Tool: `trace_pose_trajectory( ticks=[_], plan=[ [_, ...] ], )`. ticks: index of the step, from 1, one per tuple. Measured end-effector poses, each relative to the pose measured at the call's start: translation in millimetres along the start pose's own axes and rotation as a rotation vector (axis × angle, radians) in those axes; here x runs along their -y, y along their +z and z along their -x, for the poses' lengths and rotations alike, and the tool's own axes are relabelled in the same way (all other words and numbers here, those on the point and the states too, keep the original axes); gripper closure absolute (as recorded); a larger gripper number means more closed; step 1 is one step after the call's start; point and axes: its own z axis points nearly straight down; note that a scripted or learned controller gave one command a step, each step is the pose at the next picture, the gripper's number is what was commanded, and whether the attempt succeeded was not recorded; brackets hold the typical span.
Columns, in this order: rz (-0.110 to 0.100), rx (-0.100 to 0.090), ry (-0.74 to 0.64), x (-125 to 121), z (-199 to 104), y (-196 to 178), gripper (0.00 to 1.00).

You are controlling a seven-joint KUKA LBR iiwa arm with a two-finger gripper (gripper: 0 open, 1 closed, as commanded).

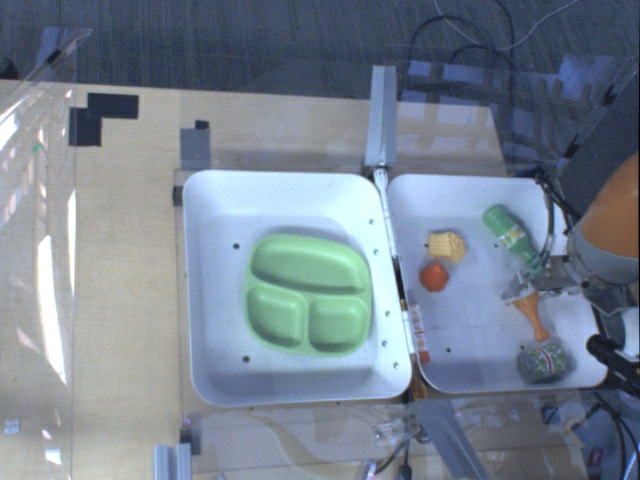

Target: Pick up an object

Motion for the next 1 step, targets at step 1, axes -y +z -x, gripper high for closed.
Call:
trace_pose_trajectory(
  ticks=[1],
  plan=[
    [-0.010, -0.001, -0.041, -89.6, -48.7, -100.0, 1.00]
  ],
)
